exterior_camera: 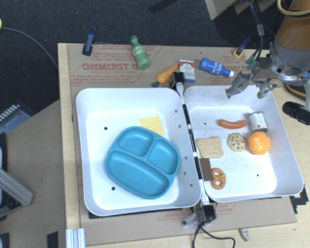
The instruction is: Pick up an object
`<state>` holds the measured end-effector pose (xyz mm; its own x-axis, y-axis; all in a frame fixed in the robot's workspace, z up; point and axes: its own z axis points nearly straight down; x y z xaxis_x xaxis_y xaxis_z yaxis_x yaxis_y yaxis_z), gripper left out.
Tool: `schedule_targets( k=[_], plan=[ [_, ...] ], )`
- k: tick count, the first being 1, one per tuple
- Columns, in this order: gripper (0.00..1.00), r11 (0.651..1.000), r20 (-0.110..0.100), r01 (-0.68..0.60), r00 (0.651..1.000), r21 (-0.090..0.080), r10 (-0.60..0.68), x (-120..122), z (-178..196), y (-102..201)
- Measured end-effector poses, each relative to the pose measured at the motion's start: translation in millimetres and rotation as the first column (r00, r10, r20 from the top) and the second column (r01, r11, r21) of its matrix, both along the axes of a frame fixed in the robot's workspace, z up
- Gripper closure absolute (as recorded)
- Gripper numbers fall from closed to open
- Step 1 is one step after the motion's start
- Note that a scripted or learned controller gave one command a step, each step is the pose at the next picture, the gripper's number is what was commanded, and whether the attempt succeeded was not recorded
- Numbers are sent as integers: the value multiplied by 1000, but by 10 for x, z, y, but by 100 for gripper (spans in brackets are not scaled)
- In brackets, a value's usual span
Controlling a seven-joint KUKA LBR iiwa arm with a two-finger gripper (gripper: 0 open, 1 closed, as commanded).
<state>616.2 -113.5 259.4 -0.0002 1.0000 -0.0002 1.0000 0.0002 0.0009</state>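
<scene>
Camera view: gripper above right bin's far edge, fingers spread, grasping nothing.
Writing: "CHEMCAST" in red on the cardboard.
Sausage: right bin, long axis left-right, smooth.
Near it: orange, round cookie, toast, pretzel.
Left bin: blue divided plate, glossy plastic.

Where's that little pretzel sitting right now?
The pretzel lies in the right bin, near its front-left corner, just below the slice of toast and beside the divider between the two bins.
</scene>
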Motion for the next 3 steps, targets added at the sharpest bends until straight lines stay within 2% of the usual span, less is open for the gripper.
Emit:
schedule_targets(
  k=[1, 2, 3],
  plan=[
    [0, 1000, -3, 1, 1000, 0, -1, -102, -864, -646],
    [0, 1000, -3, 1, 1000, 1, -1, -543, -1679, -535],
    [0, 1000, -3, 2, 1000, 1, -2, -1245, -1752, -996]
  ],
)
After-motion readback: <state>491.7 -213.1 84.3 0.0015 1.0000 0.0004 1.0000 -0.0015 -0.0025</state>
